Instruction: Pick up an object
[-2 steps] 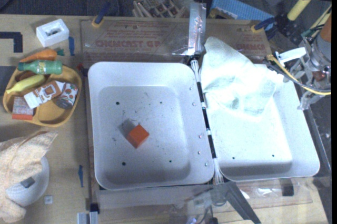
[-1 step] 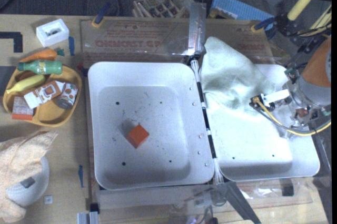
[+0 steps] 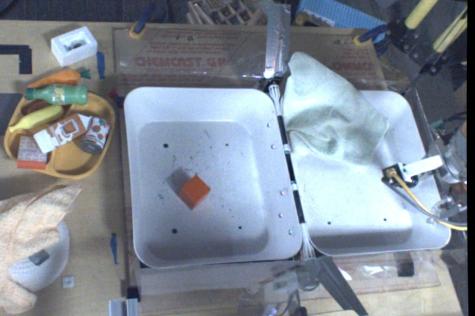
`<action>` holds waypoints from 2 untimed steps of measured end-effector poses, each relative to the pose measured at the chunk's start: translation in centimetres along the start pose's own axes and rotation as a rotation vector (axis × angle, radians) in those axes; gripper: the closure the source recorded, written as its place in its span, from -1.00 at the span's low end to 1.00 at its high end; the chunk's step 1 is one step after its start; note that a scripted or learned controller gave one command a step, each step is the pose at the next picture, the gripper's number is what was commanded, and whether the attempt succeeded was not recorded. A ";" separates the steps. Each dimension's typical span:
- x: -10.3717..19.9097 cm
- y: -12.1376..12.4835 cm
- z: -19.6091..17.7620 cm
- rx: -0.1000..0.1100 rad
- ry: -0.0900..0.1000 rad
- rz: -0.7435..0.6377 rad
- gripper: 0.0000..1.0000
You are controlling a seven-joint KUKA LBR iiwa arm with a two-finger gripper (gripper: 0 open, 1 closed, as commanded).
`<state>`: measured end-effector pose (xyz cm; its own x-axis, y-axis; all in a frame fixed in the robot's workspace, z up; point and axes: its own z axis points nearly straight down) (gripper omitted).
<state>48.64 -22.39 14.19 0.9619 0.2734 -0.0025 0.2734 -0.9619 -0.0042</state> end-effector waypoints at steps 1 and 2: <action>8.9 -4.5 5.4 -0.009 0.010 -0.208 -1.00; 3.2 -3.8 -2.3 -0.002 0.000 -0.459 -1.00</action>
<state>50.70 -17.85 16.49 0.7409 0.6716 -0.0007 0.6716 -0.7409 -0.0025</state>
